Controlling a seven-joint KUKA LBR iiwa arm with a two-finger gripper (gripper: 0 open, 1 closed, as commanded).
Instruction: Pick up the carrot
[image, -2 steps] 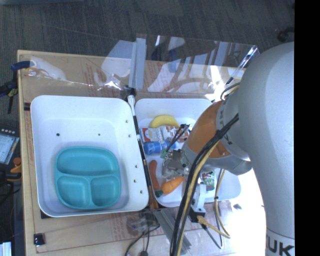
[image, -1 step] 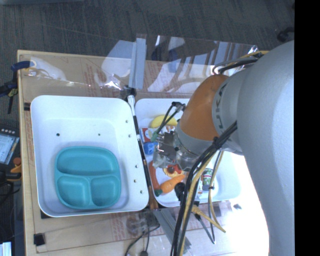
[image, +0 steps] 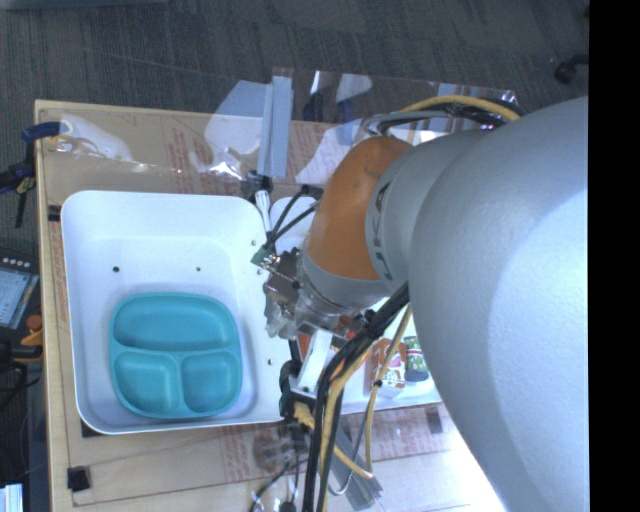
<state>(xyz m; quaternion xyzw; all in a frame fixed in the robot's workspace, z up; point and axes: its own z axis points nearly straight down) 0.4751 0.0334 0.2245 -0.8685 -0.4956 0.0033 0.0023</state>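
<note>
My arm (image: 450, 250), grey with an orange band (image: 350, 220), reaches down over the right bin (image: 400, 395) and covers most of it. The wrist and gripper mount (image: 290, 300) hang just right of the wall between the two bins, with cables trailing below. A small patch of orange and green items (image: 400, 362) peeks out under the arm in the right bin; I cannot tell whether any of it is the carrot.
The left bin (image: 150, 225) holds a teal divided plate (image: 178, 353) in its near half. Clear plastic sheeting (image: 250, 130) lies on the bench behind the bins. Cables (image: 320, 440) hang over the bench's front edge.
</note>
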